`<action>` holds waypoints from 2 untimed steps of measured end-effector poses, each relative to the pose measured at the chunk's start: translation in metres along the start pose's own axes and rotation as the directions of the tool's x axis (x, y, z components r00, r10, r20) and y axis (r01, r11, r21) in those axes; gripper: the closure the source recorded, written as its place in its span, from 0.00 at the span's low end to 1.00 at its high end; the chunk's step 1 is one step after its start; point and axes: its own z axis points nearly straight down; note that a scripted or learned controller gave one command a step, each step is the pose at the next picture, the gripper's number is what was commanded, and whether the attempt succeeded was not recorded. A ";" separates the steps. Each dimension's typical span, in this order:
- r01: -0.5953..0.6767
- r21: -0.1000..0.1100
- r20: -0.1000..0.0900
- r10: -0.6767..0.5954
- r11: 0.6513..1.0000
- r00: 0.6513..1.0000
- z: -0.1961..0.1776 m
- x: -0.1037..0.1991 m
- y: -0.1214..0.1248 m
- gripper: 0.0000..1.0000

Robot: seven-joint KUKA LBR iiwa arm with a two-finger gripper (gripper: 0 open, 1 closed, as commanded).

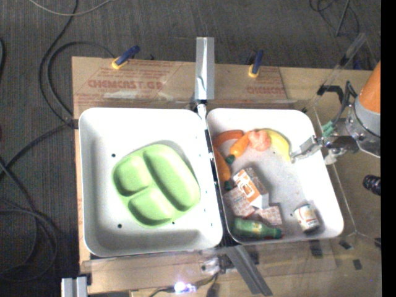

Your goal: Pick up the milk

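Observation:
The milk (248, 188) is a small orange-and-white carton lying tilted near the middle of the right bin (328, 184), among other groceries. My gripper (312, 150) hangs over the right bin's upper right part, near its right wall. It is to the right of and beyond the carton, well apart from it, with nothing seen in its grasp. The grey arm with its orange band (371, 94) comes in from the right edge.
Around the milk lie a carrot (238, 143), a pink fruit (260, 140), a banana (279, 142), a green bottle (257, 229), a small can (307, 217) and a packet (270, 214). The left bin (93, 166) holds a green divided plate (156, 183).

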 end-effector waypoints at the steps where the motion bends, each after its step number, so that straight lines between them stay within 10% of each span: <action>1: 0.036 0.000 0.000 -0.036 0.999 0.999 0.075 0.039 0.002 0.00; 2: 0.084 -0.019 0.006 -0.084 0.996 0.996 0.155 0.079 -0.030 0.00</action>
